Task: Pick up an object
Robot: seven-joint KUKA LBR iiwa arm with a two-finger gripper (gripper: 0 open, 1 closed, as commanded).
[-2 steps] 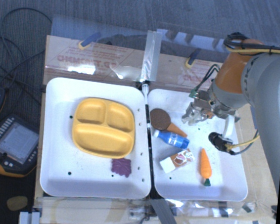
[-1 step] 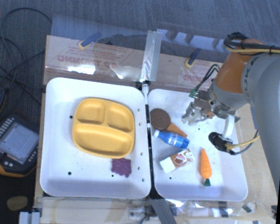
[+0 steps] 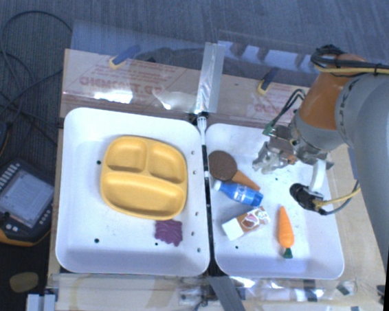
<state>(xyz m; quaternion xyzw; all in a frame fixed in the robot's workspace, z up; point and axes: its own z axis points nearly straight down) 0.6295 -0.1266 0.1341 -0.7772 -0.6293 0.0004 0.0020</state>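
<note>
My gripper [image 3: 268,162] hangs over the back of the right bin [image 3: 321,265], its fingers apart with nothing between them. Just left of and below it lie a brown ice-cream cone toy [image 3: 226,167] and a blue bottle [image 3: 237,192]. A white and red carton [image 3: 246,223] lies nearer the front. An orange carrot [image 3: 285,230] lies to the carton's right. In the left bin [image 3: 75,242] sit a yellow divided plate [image 3: 144,176] and a purple grape bunch [image 3: 169,232].
A black cable loop [image 3: 308,196] hangs off the wrist over the right bin. The bins meet at a ridge [image 3: 205,208]. A taped cardboard sheet [image 3: 140,83] lies behind them. A teach pendant [image 3: 10,197] and cables rest on the floor at the left.
</note>
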